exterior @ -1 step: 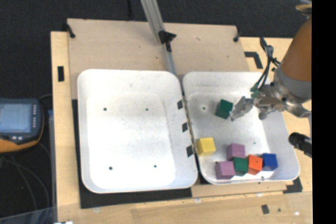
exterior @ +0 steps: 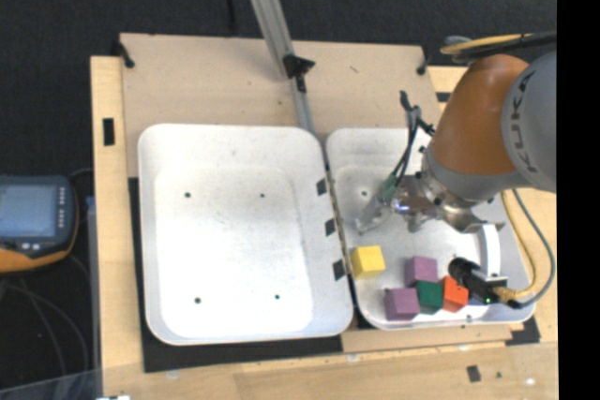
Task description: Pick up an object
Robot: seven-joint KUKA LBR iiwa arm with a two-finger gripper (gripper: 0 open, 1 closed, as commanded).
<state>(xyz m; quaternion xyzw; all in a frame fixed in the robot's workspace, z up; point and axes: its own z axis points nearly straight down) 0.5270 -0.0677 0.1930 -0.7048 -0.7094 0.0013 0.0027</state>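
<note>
In the right bin (exterior: 361,155), my gripper (exterior: 377,207) hangs over the bare middle, open, with nothing between its fingers. A yellow block (exterior: 367,259) lies just below it, near the bin's left wall. Along the bin's front edge sits a cluster of blocks: a purple block (exterior: 422,270), a second purple block (exterior: 401,303), a green block (exterior: 430,295) and an orange block (exterior: 456,295). The gripper touches none of them.
The left bin (exterior: 234,229) stands beside the right one, with a low wall between them. A slanted metal post (exterior: 267,5) rises behind the bins. The arm's orange band (exterior: 478,122) covers the right bin's far right part.
</note>
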